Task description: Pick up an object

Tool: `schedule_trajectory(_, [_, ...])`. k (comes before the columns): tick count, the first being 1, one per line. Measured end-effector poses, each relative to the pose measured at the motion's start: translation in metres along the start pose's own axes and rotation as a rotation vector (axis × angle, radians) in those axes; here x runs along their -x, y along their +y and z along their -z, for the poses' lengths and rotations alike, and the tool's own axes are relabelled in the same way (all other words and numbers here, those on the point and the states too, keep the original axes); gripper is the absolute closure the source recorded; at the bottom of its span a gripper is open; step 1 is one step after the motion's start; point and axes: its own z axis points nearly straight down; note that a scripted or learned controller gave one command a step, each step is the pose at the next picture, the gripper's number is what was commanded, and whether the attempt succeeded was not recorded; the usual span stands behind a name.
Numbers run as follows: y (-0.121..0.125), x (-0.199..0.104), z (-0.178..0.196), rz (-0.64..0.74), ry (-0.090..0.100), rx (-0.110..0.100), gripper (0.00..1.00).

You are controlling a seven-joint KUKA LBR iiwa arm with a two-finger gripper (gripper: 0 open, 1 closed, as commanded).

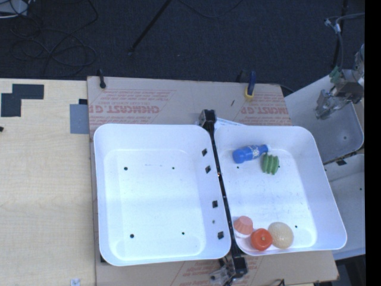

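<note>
The metal two-finger gripper (329,103) hangs beyond the right white plastic bin's (318,159) far corner. Its state I cannot tell. Inside that bin lies a blue plastic bottle (249,153).

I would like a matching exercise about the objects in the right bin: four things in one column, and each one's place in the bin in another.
Things:
1. blue bottle
2. green object
3. red ball
4. pink object

Places:
A. near edge, between two pale objects
B. far end, lying on its side
C. beside the divider, near end
D. just right of the bottle

Pairs: 1-B, 2-D, 3-A, 4-C
</note>
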Motion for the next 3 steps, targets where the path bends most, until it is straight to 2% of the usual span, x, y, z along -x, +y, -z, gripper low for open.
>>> schedule_trajectory(1, [0.000, 0.000, -0.001, 0.001, 0.000, -0.001, 0.00])
schedule_trajectory(2, [0.000, 0.000, 0.010, 0.004, -0.001, -0.001, 1.00])
schedule_trajectory(3, [0.000, -0.001, 0.009, 0.005, -0.001, -0.002, 0.00])
